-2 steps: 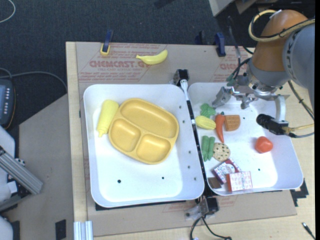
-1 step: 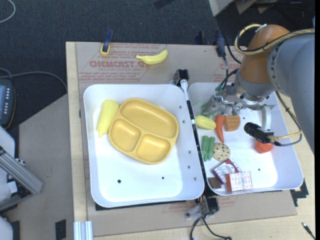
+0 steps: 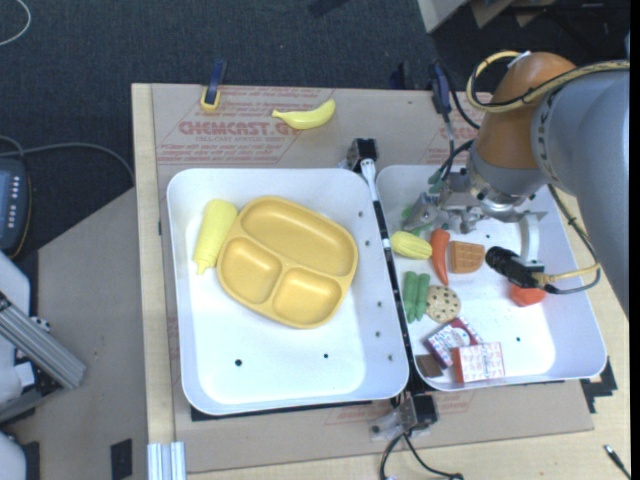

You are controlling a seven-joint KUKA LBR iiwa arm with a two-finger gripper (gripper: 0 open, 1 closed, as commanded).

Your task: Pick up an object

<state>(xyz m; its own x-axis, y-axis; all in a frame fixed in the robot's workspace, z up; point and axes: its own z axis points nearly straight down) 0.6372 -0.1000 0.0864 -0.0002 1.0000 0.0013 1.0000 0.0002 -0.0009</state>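
A yellow divided plate and corn cob lie in the left bin. The jaws, their state impossible to tell, hover over the right bin above a carrot, cookie and boxes.

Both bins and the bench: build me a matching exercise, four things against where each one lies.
Things:
1. banana
2. yellow divided plate
3. carrot
4. corn cob

Places:
A. right bin, below the claw
B. middle of the left bin
C. on the bench behind the bins
D. left bin, against the plate's left rim

Pairs: 1-C, 2-B, 3-A, 4-D
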